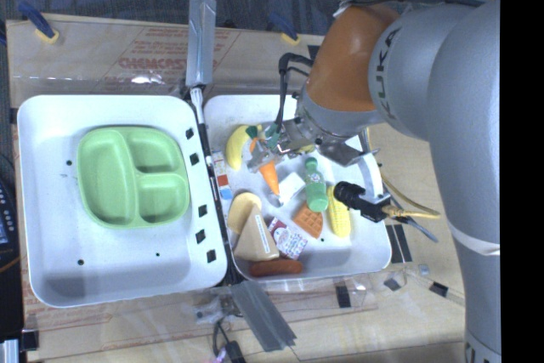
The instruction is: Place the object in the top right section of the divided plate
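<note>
1. Nearest the camera: the grey arm (442, 98) with its orange band (353, 55), entering from the right and bulking over the right bin (374, 255).
2. Claw: the gripper (274, 140) sits low over the far-left part of the right bin, among the toy food. Fingers are lost against the clutter; cannot tell how far apart they are or whether anything is between them.
3. Just beside the gripper: a yellow banana (237, 145) on its left, an orange carrot (269, 176) just near of it.
4. Further right in the same bin: a green bottle (316, 186) lying on its side, a corn cob (339, 215) beside it, and a waffle piece (309, 222) near of the bottle.
5. Near-left part of that bin: a tan wedge (252, 235), with a brown sausage (275, 267) along the near wall.
6. Left bin (51, 276): holds the green divided plate (93, 191), lying flat, well apart from the gripper. Its top right section (155, 150) has nothing in it.
7. No item from the right bin lies on the plate.
</note>
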Action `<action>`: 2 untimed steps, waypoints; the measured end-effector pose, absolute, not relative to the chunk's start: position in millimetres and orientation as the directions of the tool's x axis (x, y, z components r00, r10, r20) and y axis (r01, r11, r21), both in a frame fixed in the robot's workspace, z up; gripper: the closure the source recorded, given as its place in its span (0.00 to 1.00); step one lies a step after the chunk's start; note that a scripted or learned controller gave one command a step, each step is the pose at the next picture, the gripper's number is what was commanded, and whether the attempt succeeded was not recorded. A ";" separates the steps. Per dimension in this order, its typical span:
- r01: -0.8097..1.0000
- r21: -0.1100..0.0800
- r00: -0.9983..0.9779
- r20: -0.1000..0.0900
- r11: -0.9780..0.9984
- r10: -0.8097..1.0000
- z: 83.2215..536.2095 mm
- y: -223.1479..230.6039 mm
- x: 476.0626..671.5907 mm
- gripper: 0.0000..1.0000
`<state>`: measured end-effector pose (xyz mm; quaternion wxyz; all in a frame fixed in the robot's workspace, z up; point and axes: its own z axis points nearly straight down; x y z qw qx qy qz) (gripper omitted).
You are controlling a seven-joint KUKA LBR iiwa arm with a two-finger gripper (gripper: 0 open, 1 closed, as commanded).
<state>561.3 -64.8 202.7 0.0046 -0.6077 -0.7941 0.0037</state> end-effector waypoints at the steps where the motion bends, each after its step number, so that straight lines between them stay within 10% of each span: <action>1: 0.965 -0.017 -0.263 0.005 0.264 0.965 209.8 -65.0 560.9 1.00; 2: 0.964 -0.022 -0.266 0.007 0.266 0.964 216.9 -65.2 560.6 1.00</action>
